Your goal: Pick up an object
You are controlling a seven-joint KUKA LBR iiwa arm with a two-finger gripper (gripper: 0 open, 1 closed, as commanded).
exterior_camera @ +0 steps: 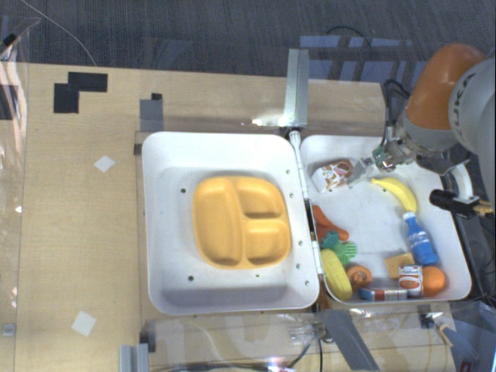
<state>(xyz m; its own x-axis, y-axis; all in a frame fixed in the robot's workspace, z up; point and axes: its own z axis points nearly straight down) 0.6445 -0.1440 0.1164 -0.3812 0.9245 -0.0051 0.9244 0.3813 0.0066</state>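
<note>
Gripper point(385, 157), finger state unclear, hangs just beside a curved yellow banana point(397, 192) in the right bin point(462, 248).

Matt wooden bench point(70, 231), glossy yellow plastic tray point(239, 222), smooth white bins point(163, 208).

A: What does the arm point(453, 107) look like?

B: Thick and rounded, light grey along its body, with a broad glossy orange band point(435, 87) shaped like a dome above the wrist.

A: Any cables?

B: Thin dark ones run beside the orange part, down toward the wrist. A black fitting juts from the grey shell lower down.

A: And the claw point(385, 156)?

B: Small, pale metal with a greenish tint, much narrower than the arm; its details are too fine to make out.
</note>
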